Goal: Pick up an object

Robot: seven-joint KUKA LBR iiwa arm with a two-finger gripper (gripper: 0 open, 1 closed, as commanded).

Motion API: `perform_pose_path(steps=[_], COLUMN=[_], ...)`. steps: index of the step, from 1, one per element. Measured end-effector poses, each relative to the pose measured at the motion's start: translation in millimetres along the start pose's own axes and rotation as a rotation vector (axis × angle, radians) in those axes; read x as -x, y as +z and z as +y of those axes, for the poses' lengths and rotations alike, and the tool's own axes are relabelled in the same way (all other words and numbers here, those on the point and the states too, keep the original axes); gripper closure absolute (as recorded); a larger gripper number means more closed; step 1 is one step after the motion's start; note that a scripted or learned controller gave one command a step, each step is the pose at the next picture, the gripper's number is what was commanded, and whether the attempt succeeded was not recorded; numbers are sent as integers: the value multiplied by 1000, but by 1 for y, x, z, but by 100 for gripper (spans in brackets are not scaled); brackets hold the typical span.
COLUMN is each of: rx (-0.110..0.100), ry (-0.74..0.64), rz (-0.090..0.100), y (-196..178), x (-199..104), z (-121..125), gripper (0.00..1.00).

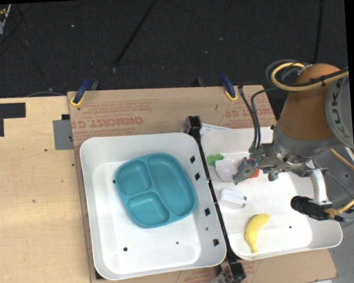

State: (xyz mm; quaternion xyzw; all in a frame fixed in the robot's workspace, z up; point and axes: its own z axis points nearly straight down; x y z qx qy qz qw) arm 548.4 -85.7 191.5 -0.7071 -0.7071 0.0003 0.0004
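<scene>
Banana (256, 231) below, apart from claw (242, 171).

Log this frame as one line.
gripper low in right bin | near clear object | grasp unconfirmed | banana untouched | teal plate left bin

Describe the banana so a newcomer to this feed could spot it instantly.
Find the right bin, the one the arm reaches into. Near its front edge lies the banana, short and curved. It is the only yellow thing there; the neighbours further back are a whitish block and a green piece.
</scene>
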Motion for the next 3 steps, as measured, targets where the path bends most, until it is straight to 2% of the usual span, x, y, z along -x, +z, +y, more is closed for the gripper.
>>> perform_pose_path(steps=[1, 2, 3], rx=[0, 0, -1], ry=[0, 1, 1], rz=[0, 0, 0], y=[0, -10, -10], x=[0, 0, 0], z=[0, 0, 0], gripper=[0, 100, 0])
